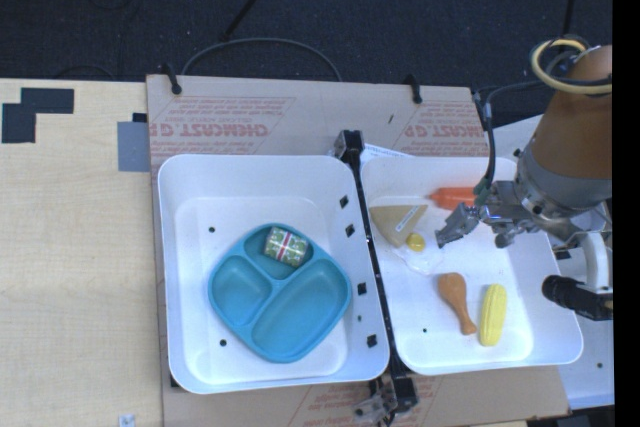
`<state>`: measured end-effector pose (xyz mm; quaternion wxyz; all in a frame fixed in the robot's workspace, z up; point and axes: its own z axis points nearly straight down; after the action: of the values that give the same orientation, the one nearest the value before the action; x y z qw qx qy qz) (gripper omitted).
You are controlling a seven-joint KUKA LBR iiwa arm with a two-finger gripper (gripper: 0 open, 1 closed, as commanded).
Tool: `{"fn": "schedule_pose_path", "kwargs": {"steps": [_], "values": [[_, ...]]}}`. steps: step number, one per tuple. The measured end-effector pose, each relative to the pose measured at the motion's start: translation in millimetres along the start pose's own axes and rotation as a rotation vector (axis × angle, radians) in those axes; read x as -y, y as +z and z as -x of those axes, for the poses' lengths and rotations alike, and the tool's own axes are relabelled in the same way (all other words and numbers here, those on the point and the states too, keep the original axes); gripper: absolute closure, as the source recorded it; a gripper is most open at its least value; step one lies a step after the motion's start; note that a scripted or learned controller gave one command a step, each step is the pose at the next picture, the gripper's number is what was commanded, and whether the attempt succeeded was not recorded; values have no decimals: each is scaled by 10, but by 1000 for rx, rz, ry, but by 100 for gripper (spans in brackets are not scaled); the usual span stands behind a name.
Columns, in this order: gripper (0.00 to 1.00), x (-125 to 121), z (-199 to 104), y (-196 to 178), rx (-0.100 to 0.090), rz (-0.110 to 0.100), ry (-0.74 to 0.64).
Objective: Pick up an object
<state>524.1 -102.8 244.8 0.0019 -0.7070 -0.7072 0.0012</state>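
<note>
- The right bin [560, 340] holds the loose things: a yellow corn cob [491, 314], standing roughly end-on toward the bin's near edge, and just left of it a tan drumstick [457, 300], thick end up, thin end pointing down toward the cob's lower end.
- Further up in the same bin lies an orange carrot [450, 196], partly covered by the end effector; left of it a pale tan wedge [398, 218], and at the wedge's lower right a small yellow piece [416, 242] on a clear wrapper.
- The end effector [470, 220] hangs over the upper middle of the right bin, between carrot and drumstick. Its fingers look spread apart, released, with nothing between them, though they are dark and small.
- The arm [575, 130] reaches in from the right, its orange band above the grey wrist, covering the bin's upper right corner.
- The left bin [180, 215] carries a blue divided plate [285, 310]; in its upper compartment lies a small can [285, 246] with green and red label, on its side.
- A black divider [365, 255] runs between the two bins, well left of cob and drumstick.
- Both bins rest on brown cardboard [260, 120] on the surface [70, 265].
</note>
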Motion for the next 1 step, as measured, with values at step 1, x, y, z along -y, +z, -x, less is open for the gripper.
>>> {"fn": "schedule_pose_path", "kwargs": {"steps": [1], "values": [[0, 31, -98, 494, -1, -5, 1]]}}
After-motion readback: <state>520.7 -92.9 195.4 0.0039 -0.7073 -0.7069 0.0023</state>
